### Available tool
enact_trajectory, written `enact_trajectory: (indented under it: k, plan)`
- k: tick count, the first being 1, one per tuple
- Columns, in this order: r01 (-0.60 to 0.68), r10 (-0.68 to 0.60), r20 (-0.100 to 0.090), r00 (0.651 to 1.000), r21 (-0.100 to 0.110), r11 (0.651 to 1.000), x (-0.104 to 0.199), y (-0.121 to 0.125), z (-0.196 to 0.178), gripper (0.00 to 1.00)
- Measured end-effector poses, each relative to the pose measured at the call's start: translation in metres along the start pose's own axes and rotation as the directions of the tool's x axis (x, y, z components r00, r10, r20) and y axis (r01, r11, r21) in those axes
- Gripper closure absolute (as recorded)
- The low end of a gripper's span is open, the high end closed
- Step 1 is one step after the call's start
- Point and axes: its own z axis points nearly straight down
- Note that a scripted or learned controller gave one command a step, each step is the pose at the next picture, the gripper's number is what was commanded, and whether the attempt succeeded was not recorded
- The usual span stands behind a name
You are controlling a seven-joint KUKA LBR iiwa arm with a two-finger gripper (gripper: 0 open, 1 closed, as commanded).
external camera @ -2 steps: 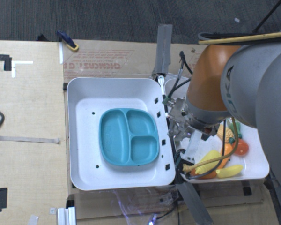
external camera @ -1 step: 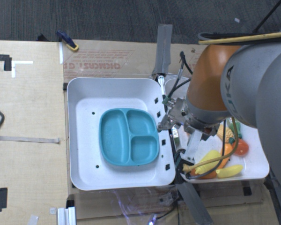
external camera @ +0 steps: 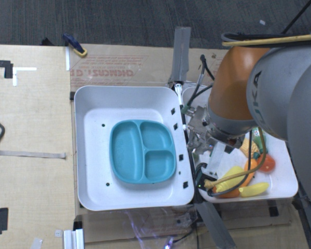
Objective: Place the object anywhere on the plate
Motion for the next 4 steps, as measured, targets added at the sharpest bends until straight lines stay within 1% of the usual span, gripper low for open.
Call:
enact_trajectory:
  k: [1, 4]
  plan:
    - [-0.358, 0.358, 0.0, 0.934, 0.003, 0.934, 0.019, -0.014, 0.027, 1.0]
    - [-0.347, 0.347, 0.014, 0.938, 0.004, 0.938, 0.018, -0.011, 0.003, 1.0]
